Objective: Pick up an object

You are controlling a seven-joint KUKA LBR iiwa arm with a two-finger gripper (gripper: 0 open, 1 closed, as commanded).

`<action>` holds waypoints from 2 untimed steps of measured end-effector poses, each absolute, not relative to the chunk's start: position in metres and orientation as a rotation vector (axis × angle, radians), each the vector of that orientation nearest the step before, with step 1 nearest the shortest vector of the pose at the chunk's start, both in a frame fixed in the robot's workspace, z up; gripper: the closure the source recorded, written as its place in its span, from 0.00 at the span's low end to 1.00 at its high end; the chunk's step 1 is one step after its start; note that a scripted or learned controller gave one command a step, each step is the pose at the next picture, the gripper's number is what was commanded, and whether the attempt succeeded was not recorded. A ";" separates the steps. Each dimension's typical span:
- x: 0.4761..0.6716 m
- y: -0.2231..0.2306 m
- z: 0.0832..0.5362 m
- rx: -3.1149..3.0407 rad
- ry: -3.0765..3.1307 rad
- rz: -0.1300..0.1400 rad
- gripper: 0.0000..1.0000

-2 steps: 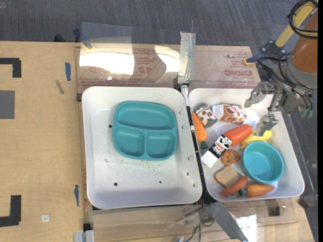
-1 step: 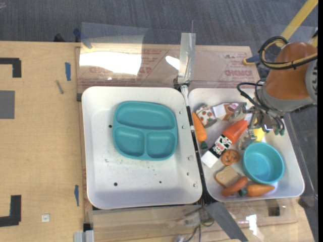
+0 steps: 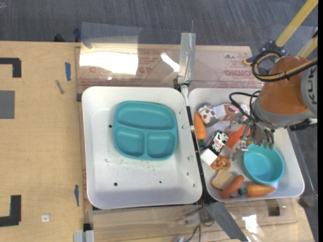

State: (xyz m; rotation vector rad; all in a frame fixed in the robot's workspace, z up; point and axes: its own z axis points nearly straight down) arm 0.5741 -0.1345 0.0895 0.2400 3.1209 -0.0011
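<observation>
I see the gripper low in the right bin over an orange carrot (long axis toward one o'clock); grip unclear.

arm – reaches in from right, wrist bent down | end effector – lowered

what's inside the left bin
The left bin holds a teal divided plate lying flat near its middle, and a few small dark specks on the white floor around it. Whatever lies under the plate is covered.
</observation>
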 end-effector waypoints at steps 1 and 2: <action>0.579 -0.134 0.103 0.236 3.107 -0.004 1.00; 0.517 -0.137 0.090 0.168 3.123 -0.001 1.00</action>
